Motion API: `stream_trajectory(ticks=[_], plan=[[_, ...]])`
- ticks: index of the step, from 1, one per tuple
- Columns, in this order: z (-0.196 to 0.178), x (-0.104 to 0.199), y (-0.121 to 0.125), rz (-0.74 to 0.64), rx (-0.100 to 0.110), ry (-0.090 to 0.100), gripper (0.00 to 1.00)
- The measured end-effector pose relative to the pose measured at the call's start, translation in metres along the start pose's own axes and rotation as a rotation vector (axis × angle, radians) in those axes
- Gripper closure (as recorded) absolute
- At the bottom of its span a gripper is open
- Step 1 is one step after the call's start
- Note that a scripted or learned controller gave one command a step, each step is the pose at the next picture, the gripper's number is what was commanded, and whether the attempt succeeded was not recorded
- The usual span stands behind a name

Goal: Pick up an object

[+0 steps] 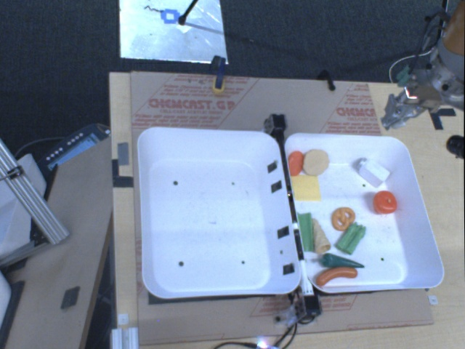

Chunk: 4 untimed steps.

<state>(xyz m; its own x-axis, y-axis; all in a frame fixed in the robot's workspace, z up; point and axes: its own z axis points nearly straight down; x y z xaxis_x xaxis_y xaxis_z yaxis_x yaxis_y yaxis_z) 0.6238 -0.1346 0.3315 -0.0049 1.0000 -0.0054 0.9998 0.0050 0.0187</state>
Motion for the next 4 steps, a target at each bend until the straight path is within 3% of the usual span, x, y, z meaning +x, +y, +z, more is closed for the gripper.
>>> stream_trajectory(ticks=[1, 2, 3, 4], plan=[[0.089, 0.072, 0.045, -0.007, 0.019, 0.008, 1.00], [0.110, 0.119, 0.044, -0.004, 0.018, 0.007, 1.00], [0.149, 0.170, 0.011, -0.004, 0.022, 0.008, 1.00], [0.146, 0.176, -0.033, 0.004, 0.022, 0.006, 1.00]])
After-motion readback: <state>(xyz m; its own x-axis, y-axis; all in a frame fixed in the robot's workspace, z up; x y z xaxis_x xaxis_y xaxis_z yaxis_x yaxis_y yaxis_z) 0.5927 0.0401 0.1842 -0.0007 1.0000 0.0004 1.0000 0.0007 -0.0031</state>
